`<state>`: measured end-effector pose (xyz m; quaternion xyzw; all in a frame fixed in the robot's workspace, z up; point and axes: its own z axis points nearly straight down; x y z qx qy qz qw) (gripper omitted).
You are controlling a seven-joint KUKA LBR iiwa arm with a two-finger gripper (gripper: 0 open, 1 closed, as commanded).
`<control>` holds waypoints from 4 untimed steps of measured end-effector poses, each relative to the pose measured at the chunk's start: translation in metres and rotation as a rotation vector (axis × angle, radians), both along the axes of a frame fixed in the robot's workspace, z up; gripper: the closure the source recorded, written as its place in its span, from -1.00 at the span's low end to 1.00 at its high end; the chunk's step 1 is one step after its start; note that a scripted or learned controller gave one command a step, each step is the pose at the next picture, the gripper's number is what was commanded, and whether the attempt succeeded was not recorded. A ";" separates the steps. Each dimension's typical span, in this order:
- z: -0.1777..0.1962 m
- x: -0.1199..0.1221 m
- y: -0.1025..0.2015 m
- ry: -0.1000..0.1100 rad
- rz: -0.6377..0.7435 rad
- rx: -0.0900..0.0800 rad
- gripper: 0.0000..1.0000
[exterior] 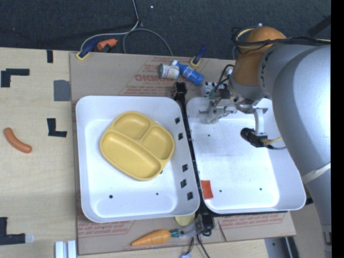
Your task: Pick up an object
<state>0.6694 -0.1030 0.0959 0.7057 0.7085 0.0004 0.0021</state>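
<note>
Right, you're looking down on two white bins side by side on the surface. Your arm [301,90] comes in from the right, grey with the orange band sitting up near the top, and it bends down over the far edge of the right bin [242,195]. The gripper [215,109] hangs at that bin's far left corner, close to the divider between the bins. How its jaws stand you can't tell from this angle; they're too small and cluttered with cabling, and nothing shows clearly between them.

Over in the left bin [91,198] you've got the yellow divided plate [137,144], lying flat and a bit askew, roughly central, well apart from the gripper. A small orange tag [206,188] sits at the near left of the right bin's floor.

Outside the bins: a toy carrot [152,237] lies just beyond the left bin's near edge, a sausage [18,140] rests far left on the wooden surface, and a blue-and-white bottle [180,71] lies on its side behind the bins.
</note>
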 end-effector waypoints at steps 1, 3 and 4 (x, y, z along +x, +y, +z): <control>-0.001 0.000 0.000 0.001 0.000 -0.001 -1.00; -0.011 -0.001 0.007 0.003 -0.004 -0.001 -1.00; -0.010 -0.034 0.008 0.000 -0.004 -0.001 -1.00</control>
